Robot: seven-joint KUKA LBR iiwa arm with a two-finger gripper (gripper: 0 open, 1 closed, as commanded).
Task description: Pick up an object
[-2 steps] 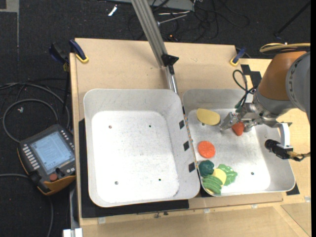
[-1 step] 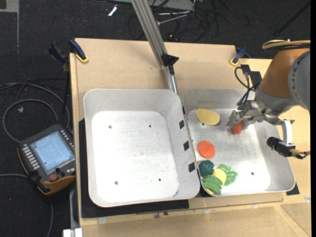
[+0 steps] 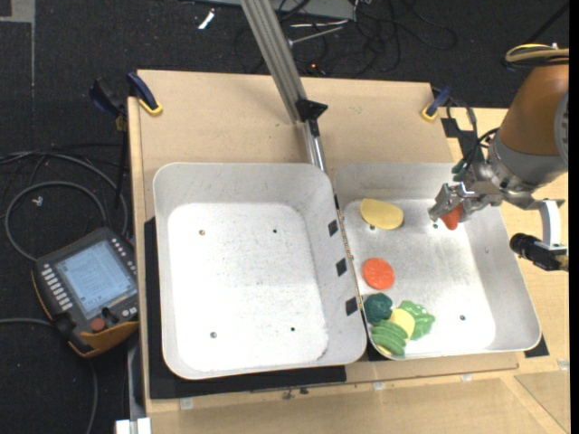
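Note:
My gripper point(image 3: 450, 210) hangs over the back of the right bin point(image 3: 507, 278), reaching in from the right. A small red object point(image 3: 451, 221) shows between its fingertips, and the gripper is shut on it. A flat yellow piece point(image 3: 382, 213) lies to the gripper's left in the same bin. An orange-red disc point(image 3: 378, 272) sits nearer the front. At the front left corner a dark green lump point(image 3: 378, 307), a yellow-green piece point(image 3: 414, 317) and a striped green piece point(image 3: 391, 337) are bunched together.
The left bin point(image 3: 181, 269) sits beside the right one, their rims meeting in a ridge point(image 3: 344, 260). A slanted metal pole point(image 3: 280, 52) ends at the bins' back edge. A teach pendant point(image 3: 86, 283) lies off the bench at the left. Clamps point(image 3: 432, 105) grip the back corners.

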